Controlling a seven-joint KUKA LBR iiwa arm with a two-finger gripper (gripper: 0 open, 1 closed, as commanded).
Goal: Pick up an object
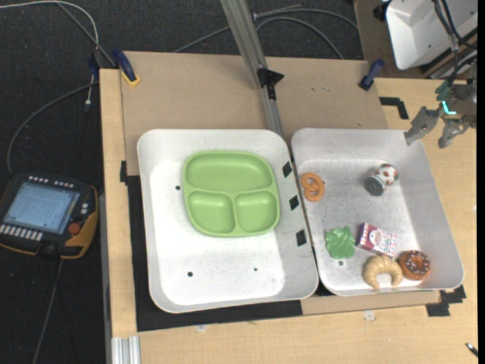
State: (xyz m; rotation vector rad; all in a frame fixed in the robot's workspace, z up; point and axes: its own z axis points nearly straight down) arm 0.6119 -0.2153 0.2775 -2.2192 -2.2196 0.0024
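Note:
My gripper (pixel 434 131) hangs at the far right, above the back right corner of the right bin (pixel 424 165), its two fingers spread apart with nothing between them. In that bin lie an orange ring (pixel 312 186) by the left wall, a small grey and white can (pixel 380 179) near the middle, a green leafy piece (pixel 341 242), a pink packet (pixel 377 239), a croissant (pixel 383 271) and a chocolate doughnut (pixel 414 265) at the front. All of them lie well apart from the gripper.
The left bin (pixel 163 264) bears a green three-compartment plate (pixel 230 192). A metal pole (pixel 246 32) slants down to the gap between the bins. A teach pendant (pixel 45 214) lies off the bench at the left.

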